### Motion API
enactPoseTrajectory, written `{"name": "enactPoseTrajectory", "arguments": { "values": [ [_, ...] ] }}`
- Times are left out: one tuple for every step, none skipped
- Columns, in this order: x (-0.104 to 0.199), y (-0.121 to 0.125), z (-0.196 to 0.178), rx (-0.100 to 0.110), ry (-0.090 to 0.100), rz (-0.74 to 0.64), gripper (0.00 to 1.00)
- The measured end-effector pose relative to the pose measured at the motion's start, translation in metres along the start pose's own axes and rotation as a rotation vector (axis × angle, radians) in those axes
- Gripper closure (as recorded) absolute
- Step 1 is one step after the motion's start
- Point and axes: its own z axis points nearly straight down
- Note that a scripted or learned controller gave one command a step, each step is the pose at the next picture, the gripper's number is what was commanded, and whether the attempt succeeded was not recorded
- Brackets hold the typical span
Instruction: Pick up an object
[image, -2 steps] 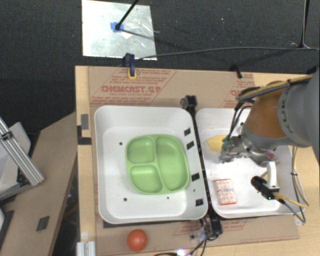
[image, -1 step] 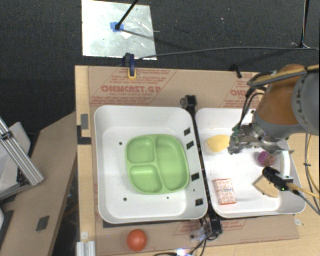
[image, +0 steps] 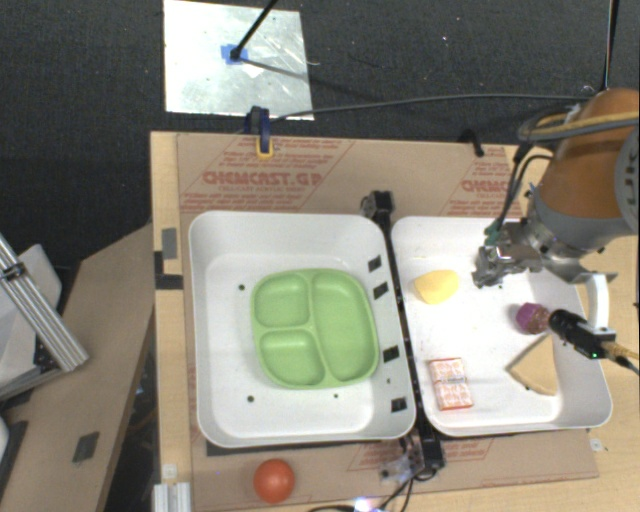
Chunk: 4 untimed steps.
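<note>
Camera view, arm: You see the grey arm with its orange band entering from the right, the gripper hanging low over the upper part of the right bin.
Camera view, fingers: You cannot tell how far they are parted; the dark wrist hardware masks them, and nothing shows between them.
Camera view, candidates: The yellow lump lies just left of and below the gripper, near but apart. The purple piece sits to the right; the tan wedge lies near the right wall; the pink patterned block lies toward the front.
Camera view, left bin: The left bin holds a green divided tray with three compartments.
Camera view, outside: An orange ball rests on the bench in front of the bins.
Materials and shapes: The yellow lump looks rounded and smooth; the wedge flat and thin; the block boxy; the bins glossy white with shallow walls.
Risk: Judge the rounded lump likely to roll or squirt aside if the fingers close off-centre; the flat wedge may resist a pinch from above.
</note>
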Motion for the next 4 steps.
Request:
{"name": "enactPoseTrajectory", "arguments": {
  "values": [
    [0.0,0.002,-0.054,0.0,0.0,0.0,1.0],
    [0.05,-0.004,-0.034,0.006,0.002,-0.004,1.0],
    [0.097,-0.016,-0.036,0.006,0.002,-0.004,1.0],
    [0.154,-0.024,-0.016,0.008,0.004,-0.006,1.0]
  ]
}}
